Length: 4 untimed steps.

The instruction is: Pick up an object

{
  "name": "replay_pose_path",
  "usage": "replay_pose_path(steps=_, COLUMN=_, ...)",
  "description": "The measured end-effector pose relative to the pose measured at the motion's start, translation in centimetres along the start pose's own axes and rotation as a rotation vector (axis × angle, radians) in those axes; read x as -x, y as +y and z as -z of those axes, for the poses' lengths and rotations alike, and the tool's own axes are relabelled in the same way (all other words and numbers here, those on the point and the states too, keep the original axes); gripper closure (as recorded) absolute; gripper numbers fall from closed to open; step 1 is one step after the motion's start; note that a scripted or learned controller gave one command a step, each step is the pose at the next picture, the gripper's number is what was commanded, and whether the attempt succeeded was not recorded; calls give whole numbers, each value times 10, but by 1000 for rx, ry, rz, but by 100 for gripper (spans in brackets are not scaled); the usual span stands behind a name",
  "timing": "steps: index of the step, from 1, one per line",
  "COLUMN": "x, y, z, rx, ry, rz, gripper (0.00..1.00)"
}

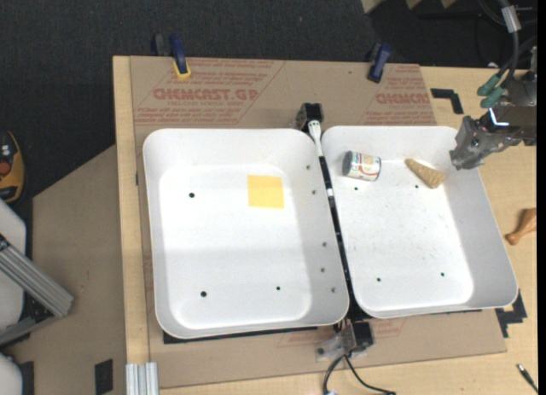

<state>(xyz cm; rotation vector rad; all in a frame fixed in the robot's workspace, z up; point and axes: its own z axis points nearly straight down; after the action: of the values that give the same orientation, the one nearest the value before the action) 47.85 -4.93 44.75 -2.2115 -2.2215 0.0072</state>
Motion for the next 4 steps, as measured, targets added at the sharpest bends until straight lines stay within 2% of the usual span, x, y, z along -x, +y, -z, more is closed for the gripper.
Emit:
replay_pose_path(steps=1, x=-26, y=1, z=-51, rx=2, ry=-1, rz=-2, gripper=100)
replay_pose_path(steps=2, x=-59, y=2, z=-78, rx=4, ry=-1, rz=-2, gripper=100)
replay_pose_path(steps=3, x=-84, y=27, z=23, rx=23, ry=-1, rz=-1, gripper=100)
replay_pose_path(steps=4, x=-115, y=0, z=-46, rx=-2, ry=-2, rz=-1, gripper=100)
